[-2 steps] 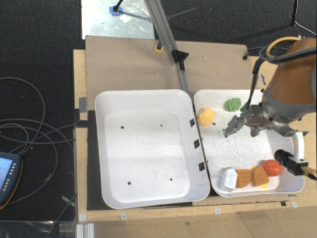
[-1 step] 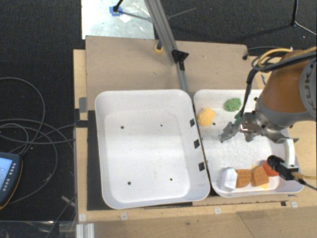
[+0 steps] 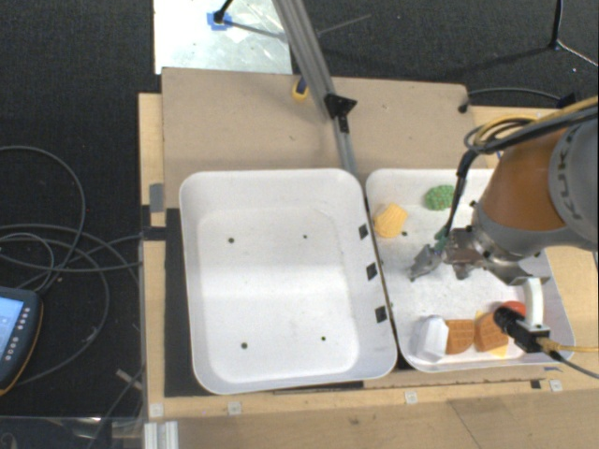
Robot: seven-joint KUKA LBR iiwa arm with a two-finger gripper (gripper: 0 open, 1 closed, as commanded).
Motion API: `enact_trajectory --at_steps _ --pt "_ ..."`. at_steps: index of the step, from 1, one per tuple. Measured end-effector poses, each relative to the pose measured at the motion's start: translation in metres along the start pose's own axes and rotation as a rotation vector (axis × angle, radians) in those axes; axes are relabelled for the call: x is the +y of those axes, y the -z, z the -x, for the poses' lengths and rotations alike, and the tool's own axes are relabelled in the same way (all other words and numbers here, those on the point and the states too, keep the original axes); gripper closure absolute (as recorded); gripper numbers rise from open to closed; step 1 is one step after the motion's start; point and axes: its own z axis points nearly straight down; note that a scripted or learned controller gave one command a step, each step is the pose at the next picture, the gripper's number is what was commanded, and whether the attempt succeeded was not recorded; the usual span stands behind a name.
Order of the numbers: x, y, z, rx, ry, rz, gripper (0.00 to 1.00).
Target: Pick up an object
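grey metal, the pincer [image 3: 423, 264] hangs low inside the right bin [image 3: 404, 187], reaching in from the right under the arm's orange band [image 3: 526, 192]. whether its tips are spread or closed cannot be told from this slant; nothing is seen between them, and whether they touch the bin floor is not clear.

nearest to the pincer lies a yellow block [image 3: 390, 219], just up and left of it, close to the bin's left wall; its long axis runs slantwise, from lower left to upper right. a green lumpy object [image 3: 438, 196] sits further back in the same bin, roundish, with no clear long axis. along the front wall lie a white cup-like object [image 3: 430, 337], two orange-brown blocks [image 3: 473, 335] side by side, and a small red object [image 3: 514, 308] partly hidden by the arm's fittings.

beside it on the left stands the left bin [image 3: 201, 195], its floor white with a few dark dots. both bins rest on a pale wooden counter [image 3: 243, 120]. dark carpet [image 3: 65, 73] surrounds it, with black cables and a handheld screen [image 3: 16, 330] at the left edge.
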Motion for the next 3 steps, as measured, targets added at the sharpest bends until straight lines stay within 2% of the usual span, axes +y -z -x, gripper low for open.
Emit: enact_trajectory --at_steps 1,2,3 --pt "0.002 0.013 0.0 -0.001 0.001 0.007 1.0" --pt "0.003 0.065 -0.01 -0.001 0.006 0.01 1.0" --pt "0.004 0.099 -0.01 -0.001 0.005 0.009 1.0"
